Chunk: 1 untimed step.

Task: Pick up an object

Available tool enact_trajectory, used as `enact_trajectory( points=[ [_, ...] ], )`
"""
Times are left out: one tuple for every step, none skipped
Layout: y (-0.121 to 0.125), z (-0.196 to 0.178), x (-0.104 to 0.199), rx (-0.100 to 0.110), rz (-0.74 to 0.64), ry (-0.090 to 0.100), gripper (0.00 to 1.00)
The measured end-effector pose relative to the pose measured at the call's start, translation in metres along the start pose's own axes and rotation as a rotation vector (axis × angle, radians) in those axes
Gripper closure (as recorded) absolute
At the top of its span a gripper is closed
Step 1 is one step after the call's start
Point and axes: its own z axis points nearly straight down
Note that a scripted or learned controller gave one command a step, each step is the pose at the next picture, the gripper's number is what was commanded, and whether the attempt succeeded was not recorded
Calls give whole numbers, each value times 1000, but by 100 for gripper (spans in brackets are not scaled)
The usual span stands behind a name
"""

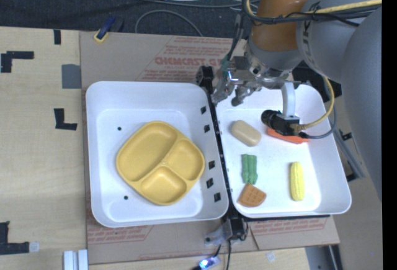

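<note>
Here's the end effector [234,94], hanging over the far left corner of the right bin [319,144], right up against that bin's inner wall. Released or clenched? I cannot tell from this angle, and nothing shows gripped in it.

Nearest candidate: the beige roll [246,133], a smooth, pale tan, rounded oblong, lying flat and slightly slantwise in the right bin's left half, just nearer the camera than the end effector and apart from it.

Further toward the right bin's near edge sits a green piece [249,167], ribbed and upright in the view, and touching its lower end an orange-brown wedge [251,195]. A yellow corn cob [297,180] lies toward the right bin's right side, well apart from the roll.

Beside the right bin, the left bin [102,138] carries a yellow divided plate [160,162].
</note>
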Motion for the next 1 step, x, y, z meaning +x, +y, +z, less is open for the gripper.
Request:
enact_trajectory(
  points=[
    [-7, 6, 51, 0, 0, 0, 100]
  ],
)
